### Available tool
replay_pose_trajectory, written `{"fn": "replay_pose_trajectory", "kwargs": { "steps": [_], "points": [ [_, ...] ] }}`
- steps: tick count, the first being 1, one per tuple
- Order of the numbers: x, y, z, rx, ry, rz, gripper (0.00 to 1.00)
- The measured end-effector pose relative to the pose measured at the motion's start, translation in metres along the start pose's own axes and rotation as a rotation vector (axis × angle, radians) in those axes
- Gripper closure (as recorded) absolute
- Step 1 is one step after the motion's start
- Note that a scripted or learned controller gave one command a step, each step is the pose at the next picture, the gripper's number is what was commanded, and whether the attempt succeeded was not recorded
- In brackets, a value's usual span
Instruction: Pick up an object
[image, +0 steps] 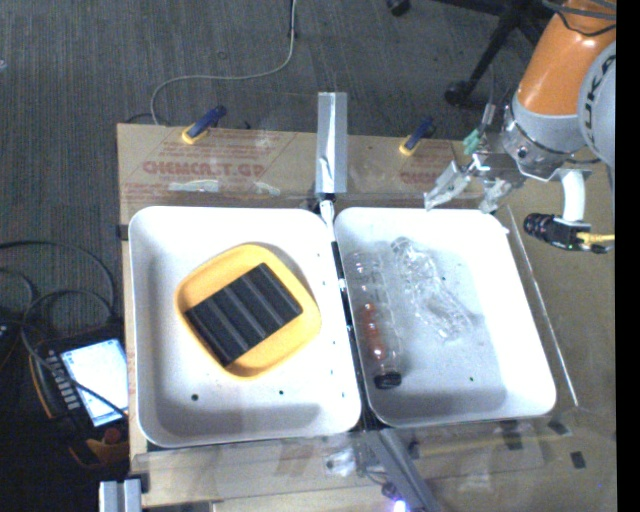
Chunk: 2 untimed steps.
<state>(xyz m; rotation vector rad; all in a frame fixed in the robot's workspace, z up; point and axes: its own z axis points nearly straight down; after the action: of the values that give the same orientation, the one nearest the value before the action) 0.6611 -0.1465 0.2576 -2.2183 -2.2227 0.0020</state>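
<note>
Closest to the camera are the front rims of two white bins sitting side by side, the left bin (160, 400) and the right bin (520, 390), almost touching along the middle seam. Off to the near left on the dark floor there's a small device with a lit screen (90, 380) and some black cables (40, 290) looping around it. In the left bin there's just one thing: a yellow tray with a black ribbed insert (248, 308), lying flat and turned at an angle, roughly centered. The right bin has two things as far as I can count: one clear tube (372, 320) with a black cap at its near end, lying along the left wall with reddish bits inside, and just beside it a crumpled clear plastic wrapper (430, 290), pretty hard to make out against the white so it could be more than one piece. Farther back, the gripper (466, 183) hangs over the far rim of the right bin, its two fingers spread apart with nothing between them, well clear of the tube and wrapper. Behind the bins there's a cardboard sheet (220, 165) held by two blue-and-yellow clamps, the left clamp (202, 123) and the right clamp (417, 136), plus one upright metal bar (331, 145) at the seam.
</note>
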Motion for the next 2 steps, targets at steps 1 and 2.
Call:
{"fn": "replay_pose_trajectory", "kwargs": {
  "steps": [1, 2],
  "points": [
    [0.023, -0.036, 0.081, -0.001, 0.0, -0.248, 0.0],
    [0.036, -0.004, 0.167, -0.013, -0.009, -0.34, 0.0]
  ]
}}
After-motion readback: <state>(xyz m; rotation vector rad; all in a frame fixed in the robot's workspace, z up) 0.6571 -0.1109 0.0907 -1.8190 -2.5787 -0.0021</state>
